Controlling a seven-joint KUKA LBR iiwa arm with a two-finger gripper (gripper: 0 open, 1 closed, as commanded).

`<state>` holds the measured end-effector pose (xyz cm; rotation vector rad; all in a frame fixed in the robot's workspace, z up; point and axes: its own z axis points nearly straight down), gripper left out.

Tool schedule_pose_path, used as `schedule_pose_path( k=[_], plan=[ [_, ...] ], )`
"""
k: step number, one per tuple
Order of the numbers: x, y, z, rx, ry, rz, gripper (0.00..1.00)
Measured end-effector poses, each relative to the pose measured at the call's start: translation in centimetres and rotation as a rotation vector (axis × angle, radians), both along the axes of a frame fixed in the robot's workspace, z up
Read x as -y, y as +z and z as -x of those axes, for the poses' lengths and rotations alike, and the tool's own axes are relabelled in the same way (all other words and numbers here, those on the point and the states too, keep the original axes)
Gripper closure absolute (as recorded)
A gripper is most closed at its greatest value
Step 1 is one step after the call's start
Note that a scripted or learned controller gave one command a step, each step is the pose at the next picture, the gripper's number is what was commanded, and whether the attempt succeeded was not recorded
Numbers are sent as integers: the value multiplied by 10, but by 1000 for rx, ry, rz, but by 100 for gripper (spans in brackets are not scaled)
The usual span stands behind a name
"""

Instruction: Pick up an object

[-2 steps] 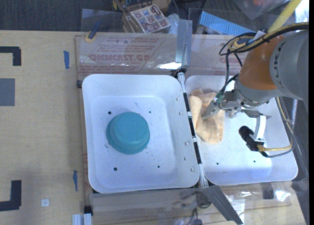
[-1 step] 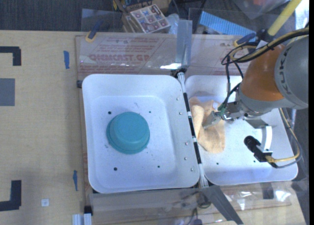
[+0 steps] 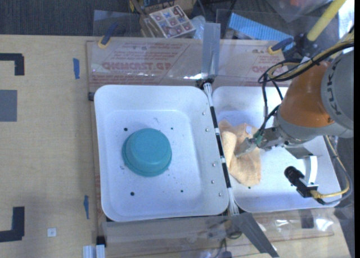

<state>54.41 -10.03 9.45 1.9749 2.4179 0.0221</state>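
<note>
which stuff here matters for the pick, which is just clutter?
In play:
tool, down on the cloth
tan cloth, right bin
teal bowl, upside down, left bin

Clutter:
cardboard box of oddments behind the bins
blue tape marks on the bench

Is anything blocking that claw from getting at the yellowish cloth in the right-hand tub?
Nothing visible does. The gripper is already down at the cloth, which lies crumpled against the left wall of the right bin. The teal bowl sits apart in the left bin, beyond the divider.
</note>
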Motion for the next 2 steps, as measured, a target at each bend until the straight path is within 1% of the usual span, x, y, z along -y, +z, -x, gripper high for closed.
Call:
schedule_pose_path(
  k=[1,2],
  plan=[
    [1,10,-1,2,-3,-2,100],
    [-34,178,-45,-23,41,1,100]
  ],
)
